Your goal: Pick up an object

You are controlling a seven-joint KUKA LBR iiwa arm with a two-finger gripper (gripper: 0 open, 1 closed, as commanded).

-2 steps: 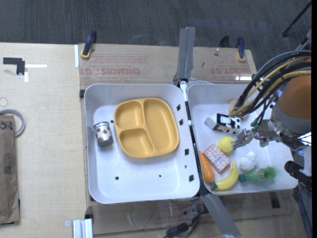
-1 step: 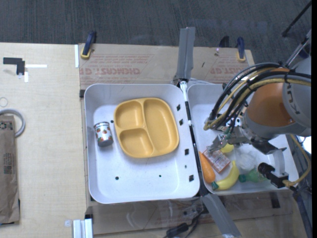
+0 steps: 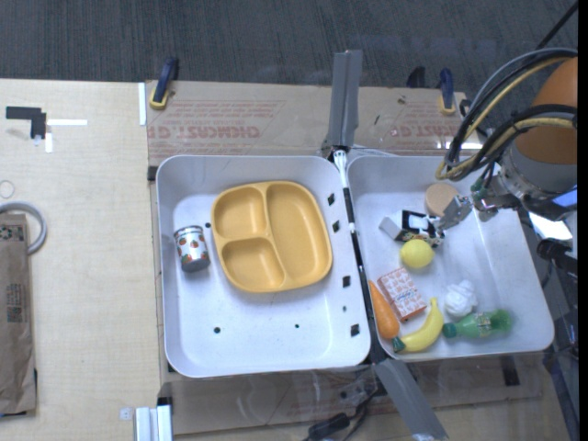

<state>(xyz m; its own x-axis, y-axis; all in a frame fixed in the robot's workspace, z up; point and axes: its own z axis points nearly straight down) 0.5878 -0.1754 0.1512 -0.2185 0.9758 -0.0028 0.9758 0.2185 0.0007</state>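
Note:
My gripper (image 3: 432, 233) hangs low over the right bin (image 3: 514, 274), its tips just above a yellow lemon (image 3: 416, 254). Nothing shows between the fingers. Below the lemon lie a small orange carton (image 3: 403, 292), a carrot (image 3: 385, 310), a banana (image 3: 422, 330), a white crumpled object (image 3: 458, 298) and a green bottle (image 3: 478, 324). A black-and-white item (image 3: 402, 222) lies left of the gripper. In the left bin (image 3: 184, 338) rest a yellow divided plate (image 3: 272, 235) and a small can (image 3: 192, 248).
A metal divider post (image 3: 344, 99) stands between the bins at the back. Black cables (image 3: 496, 108) loop over the arm at upper right. A brown paper bag (image 3: 14, 310) lies on the bench at far left. Blue clamps (image 3: 165, 83) hold the cardboard behind the bins.

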